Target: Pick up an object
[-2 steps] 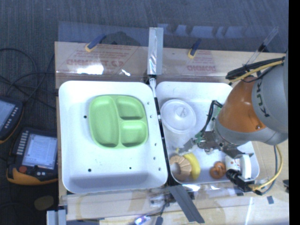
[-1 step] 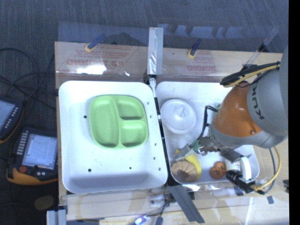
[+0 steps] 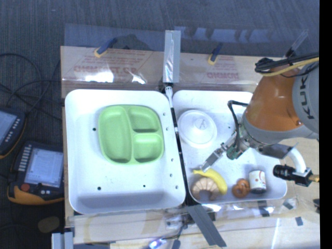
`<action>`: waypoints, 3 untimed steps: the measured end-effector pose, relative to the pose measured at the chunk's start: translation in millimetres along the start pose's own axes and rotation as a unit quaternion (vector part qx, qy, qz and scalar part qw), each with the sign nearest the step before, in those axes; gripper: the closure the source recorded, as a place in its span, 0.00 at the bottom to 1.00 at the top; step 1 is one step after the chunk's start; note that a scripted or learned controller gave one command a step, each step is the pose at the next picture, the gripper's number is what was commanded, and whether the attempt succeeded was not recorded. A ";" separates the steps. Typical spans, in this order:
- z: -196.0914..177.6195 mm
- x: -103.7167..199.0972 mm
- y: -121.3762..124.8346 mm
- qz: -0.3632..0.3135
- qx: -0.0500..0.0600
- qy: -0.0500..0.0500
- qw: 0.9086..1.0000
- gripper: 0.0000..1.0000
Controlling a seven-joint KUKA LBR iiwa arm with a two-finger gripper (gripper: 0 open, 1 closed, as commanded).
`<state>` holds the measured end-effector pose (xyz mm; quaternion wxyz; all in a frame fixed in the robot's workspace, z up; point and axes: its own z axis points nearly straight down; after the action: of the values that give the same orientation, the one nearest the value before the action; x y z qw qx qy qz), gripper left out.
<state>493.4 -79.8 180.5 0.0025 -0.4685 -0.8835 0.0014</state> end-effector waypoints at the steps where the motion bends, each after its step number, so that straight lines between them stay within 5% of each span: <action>1: 57.4 -19.4 -25.1 0.005 0.000 0.000 1.000 0.00; 2: 80.8 -25.8 -28.7 0.147 -0.001 0.000 0.989 0.00; 3: 91.7 -64.8 40.9 0.248 -0.006 -0.004 0.969 0.00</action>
<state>563.1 -110.5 88.4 -0.0040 -0.6728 -0.7398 -0.0015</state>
